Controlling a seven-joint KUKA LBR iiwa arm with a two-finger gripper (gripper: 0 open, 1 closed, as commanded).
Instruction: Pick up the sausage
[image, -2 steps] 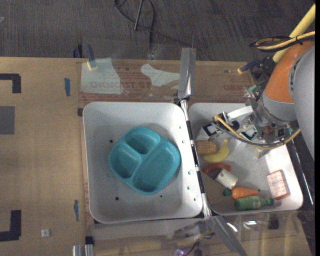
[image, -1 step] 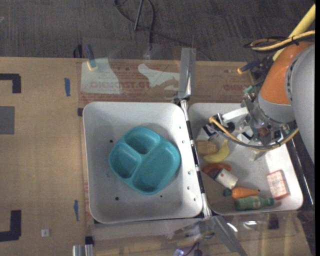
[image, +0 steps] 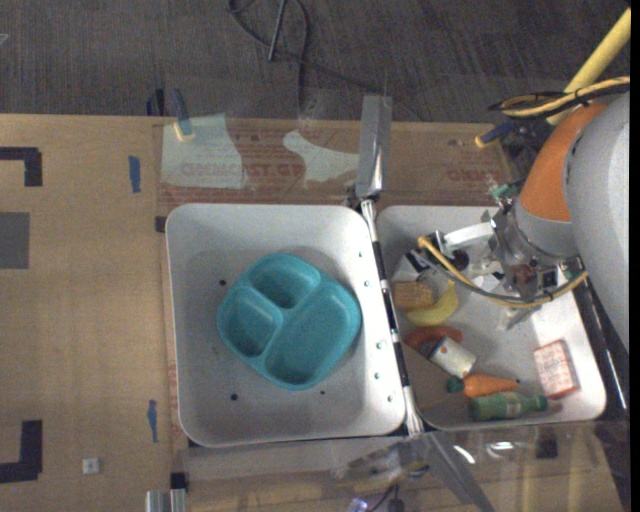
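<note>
Reddish-brown short sausage (image: 428, 337) beside the yellow banana (image: 440, 310) looks light, stiff and slippery; best taken across its middle. Whether the two-finger gripper (image: 516, 288) is open, I cannot tell.

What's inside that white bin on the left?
Inside the left bin lies one teal divided plate, its compartments bare. The plate hides the bin floor beneath it.

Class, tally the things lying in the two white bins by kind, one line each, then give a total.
Divided teal plate: 1
Bottles: 2
Carrot: 1
Banana: 1
Bread slice: 1
Sausage: 1
Red packet: 1
Total: 8
</note>
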